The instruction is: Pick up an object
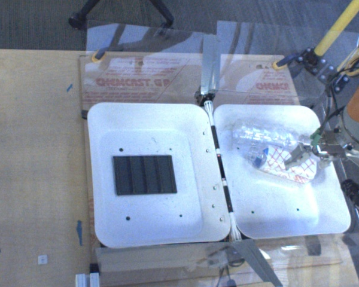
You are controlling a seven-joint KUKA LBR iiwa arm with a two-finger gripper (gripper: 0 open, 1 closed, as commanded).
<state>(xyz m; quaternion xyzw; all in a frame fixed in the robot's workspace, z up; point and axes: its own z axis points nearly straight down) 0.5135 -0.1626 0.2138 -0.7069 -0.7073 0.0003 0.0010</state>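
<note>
The bench (30, 160) is bearing two shallow white bins lying side by side, touching along a central seam. The left bin (107, 130) is holding one thing: a dark, ribbed rectangular mat (145, 174), lying flat near the bin's middle, its long side running left to right. The right bin (275, 208) is holding two things in its upper half. The larger is a clear plastic bottle (264, 137), lying on its side and pointing roughly left to right. Just below it, and partly under it, a white packet (287, 163) with a red lattice pattern is lying flat, its right end nearing the bin's right wall. The gripper (304, 153) is reaching in from the right, its fingers sitting over the packet's right end, beside the bottle. Whether the fingers are standing apart or closed cannot be told.
</note>
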